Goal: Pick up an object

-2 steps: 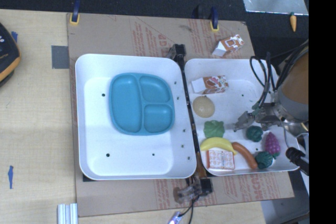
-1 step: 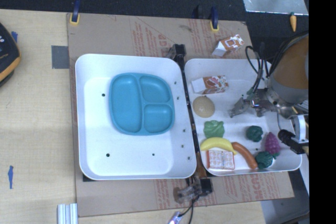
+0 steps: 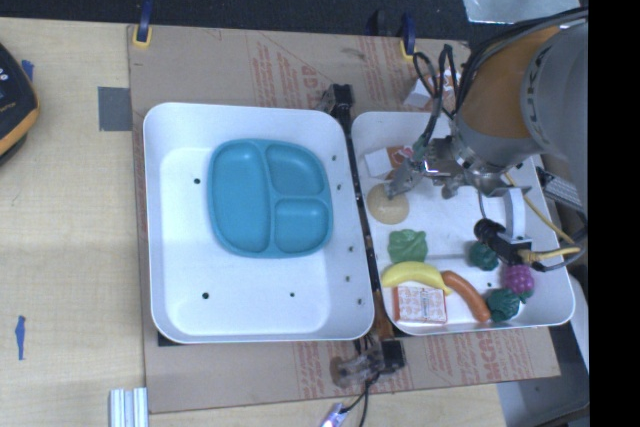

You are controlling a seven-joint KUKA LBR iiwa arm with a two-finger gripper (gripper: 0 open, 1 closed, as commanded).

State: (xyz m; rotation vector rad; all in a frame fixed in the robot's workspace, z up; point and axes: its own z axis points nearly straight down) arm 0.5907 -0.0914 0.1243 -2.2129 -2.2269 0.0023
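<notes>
Broadly: worktop (image 3: 70, 215) under cardboard, bearing two white bins side by side. Left bin (image 3: 170, 215) holding a blue divided plate (image 3: 268, 197) at its centre. Right bin (image 3: 440, 120) crowded along its 6 o'clock edge: yellow banana (image 3: 412, 274), small printed packet (image 3: 420, 304), orange sausage-shaped piece (image 3: 466, 296), purple grapes (image 3: 517, 279), dark green piece (image 3: 503, 306), leafy green piece (image 3: 406, 244) a little higher, another dark green piece (image 3: 484, 255) toward 3 o'clock. Grey arm (image 3: 520, 95) with orange band reaching in from 3 o'clock, covering the right bin's upper right part. End effector (image 3: 404, 181) low at the bin's 10 o'clock area, touching or just above a pale round disc (image 3: 388, 206). Cannot tell whether released or clenched; nothing visibly caught between. Probable target: the disc, lying just toward 7 o'clock from the end effector, round, so no long axis to match. Next nearest, the leafy piece at 6 o'clock. Likely needed: a slight shift toward 7 o'clock, then descent.
</notes>
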